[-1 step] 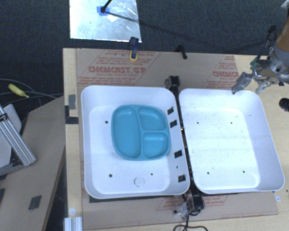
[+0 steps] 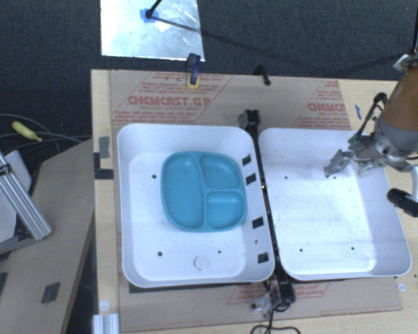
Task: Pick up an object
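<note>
A blue divided plate [image 2: 202,191] lies flat in the middle of the left bin [image 2: 136,207]. A small whitish round piece [image 2: 200,261] rests near that bin's front wall. My gripper [image 2: 348,167] hangs over the upper right part of the right bin [image 2: 334,256], well away from the plate. Its fingers [image 2: 334,165] are spread open, with nothing between them.
The grey arm with its orange band [image 2: 407,106] comes in over the right bin's far right corner. A black clamp strip [image 2: 258,186] runs between the two bins. Beyond the bins lies cardboard [image 2: 195,96] and a shiny sheet [image 2: 150,19].
</note>
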Motion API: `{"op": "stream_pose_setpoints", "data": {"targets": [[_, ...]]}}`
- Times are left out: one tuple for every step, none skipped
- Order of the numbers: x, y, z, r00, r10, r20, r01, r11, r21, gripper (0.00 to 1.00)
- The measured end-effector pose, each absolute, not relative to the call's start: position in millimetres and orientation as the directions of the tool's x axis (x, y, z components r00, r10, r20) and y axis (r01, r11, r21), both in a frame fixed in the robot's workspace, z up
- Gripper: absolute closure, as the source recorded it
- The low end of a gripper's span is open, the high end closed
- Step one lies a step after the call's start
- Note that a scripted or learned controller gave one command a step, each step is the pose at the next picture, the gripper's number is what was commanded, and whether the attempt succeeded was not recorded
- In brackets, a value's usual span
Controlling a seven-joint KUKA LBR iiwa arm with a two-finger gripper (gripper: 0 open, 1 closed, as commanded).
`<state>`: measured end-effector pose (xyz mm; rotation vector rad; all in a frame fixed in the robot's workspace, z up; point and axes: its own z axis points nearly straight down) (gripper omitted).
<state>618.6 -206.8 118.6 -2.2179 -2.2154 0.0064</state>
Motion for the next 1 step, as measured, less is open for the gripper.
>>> {"op": "stream_pose_setpoints", "data": {"targets": [[573.9, -206.4, 82.2, 0.000, 1.000, 0.001, 1.000, 0.000, -0.004, 0.00]]}}
